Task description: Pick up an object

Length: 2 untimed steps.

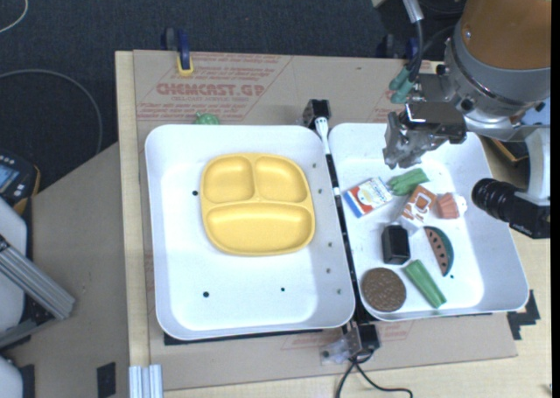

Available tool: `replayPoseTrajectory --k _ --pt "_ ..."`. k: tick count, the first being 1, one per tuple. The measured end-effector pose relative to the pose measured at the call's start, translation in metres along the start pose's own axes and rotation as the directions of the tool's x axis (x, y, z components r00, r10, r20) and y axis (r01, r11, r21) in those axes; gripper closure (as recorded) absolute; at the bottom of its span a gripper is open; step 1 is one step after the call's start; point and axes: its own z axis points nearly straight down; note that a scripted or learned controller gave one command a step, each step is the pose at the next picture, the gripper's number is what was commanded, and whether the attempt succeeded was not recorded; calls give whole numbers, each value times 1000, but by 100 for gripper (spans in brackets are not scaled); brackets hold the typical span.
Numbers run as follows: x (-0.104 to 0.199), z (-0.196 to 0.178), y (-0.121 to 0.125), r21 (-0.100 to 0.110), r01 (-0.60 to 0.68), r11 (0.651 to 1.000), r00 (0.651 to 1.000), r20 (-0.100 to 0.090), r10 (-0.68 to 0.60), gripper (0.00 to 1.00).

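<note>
gripper [404,153] hangs over the right bin's [499,296] far end; cannot tell its state; nearest thing: green piece [408,181] just below it, beside a small carton [367,196]; likely light, stiff plastic, slippery; pinch across its narrow width.
</note>
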Motion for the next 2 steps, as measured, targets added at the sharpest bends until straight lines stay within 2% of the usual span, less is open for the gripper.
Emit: replayPoseTrajectory --k 1,2 --pt "-58 88 1 -2 0 1000 1000 -1 0 100" --pt "-121 103 1 0 -2 1000 1000 0 2 100"
